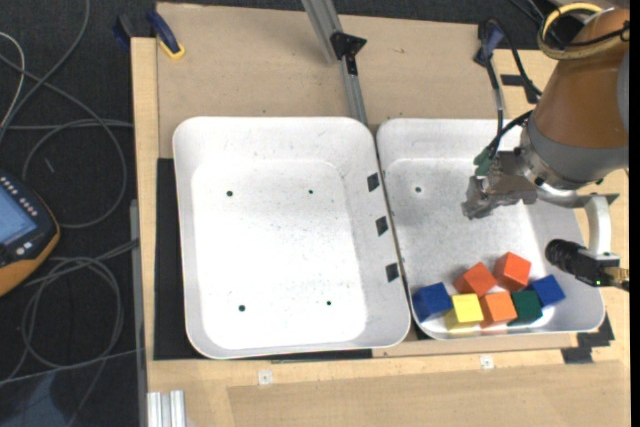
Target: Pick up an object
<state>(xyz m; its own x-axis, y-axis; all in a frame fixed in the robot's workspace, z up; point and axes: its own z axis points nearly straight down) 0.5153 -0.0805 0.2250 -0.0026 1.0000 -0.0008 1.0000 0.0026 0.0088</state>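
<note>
1. Blocks for the pick lie clustered in the near corner of the right bin: a blue block at the left end, a yellow block next to it, an orange block behind, another orange block in front, a red-orange block behind, a green block and a second blue block at the right end.
2. All 7 sit low on the bin floor, touching or nearly touching one another. None looks lifted, so the pick appears not yet done.
3. Up the bin from the cluster, the pincer hangs over bare white floor, apart from every block.
4. Its tip is a small dark grey blur from this angle, so I cannot tell how wide it stands. Nothing coloured shows at the tip, so it seems to carry nothing.
5. Behind it the grey arm with its orange band reaches in from the right.
6. The left bin shows only its white floor with a few dark dots; it plays no part in the pick as things stand.
7. What is left, by my judgement: travel toward the near corner, choose 1 block, come down on it, close and raise it.
8. The tight packing may make a clean grip hard; the blue block at the left end looks the most exposed.
9. Both bins rest on the tan surface.
</note>
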